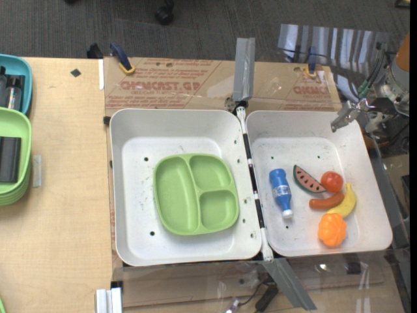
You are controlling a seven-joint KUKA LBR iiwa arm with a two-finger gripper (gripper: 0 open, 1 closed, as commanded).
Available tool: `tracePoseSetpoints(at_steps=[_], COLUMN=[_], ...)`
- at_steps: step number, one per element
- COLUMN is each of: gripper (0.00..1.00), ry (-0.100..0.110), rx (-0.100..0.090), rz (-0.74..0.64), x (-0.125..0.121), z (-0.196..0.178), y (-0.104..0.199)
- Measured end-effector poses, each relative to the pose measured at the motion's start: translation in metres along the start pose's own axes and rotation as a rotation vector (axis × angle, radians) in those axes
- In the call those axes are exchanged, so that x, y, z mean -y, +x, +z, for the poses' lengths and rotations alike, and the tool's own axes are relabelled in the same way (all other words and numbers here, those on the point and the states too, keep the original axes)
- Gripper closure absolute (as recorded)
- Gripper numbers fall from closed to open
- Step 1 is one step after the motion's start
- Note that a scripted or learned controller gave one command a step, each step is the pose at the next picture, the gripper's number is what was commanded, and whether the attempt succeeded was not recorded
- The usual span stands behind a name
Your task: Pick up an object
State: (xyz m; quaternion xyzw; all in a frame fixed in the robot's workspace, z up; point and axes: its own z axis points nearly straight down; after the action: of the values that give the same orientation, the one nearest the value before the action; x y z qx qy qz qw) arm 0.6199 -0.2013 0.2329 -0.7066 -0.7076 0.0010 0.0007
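claw (344, 117) hovers over the right bin's (280, 243) far right corner; whether it is open i cannot tell. best pick is the blue bottle (281, 192), lying apart from the toy fruit: descend centred, fingers straddling its narrow width.

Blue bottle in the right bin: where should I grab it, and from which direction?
Grip the blue bottle across its middle, near the label, coming straight down from above. It lies flat on the bin floor, cap toward the near edge, with bare floor on both long sides, so the claw's fingers should fit. The watermelon slice lies apart on its right, likely no obstacle.
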Motion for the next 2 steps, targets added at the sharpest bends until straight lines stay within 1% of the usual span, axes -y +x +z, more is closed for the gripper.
tracePoseSetpoints(at_steps=[1,2], gripper=[1.0,1.0], ry=[0.001,0.0], rx=[0.001,0.0], rz=[-0.003,0.256], x=[0.0,0.022], z=[-0.009,0.132], y=[0.0,0.065])
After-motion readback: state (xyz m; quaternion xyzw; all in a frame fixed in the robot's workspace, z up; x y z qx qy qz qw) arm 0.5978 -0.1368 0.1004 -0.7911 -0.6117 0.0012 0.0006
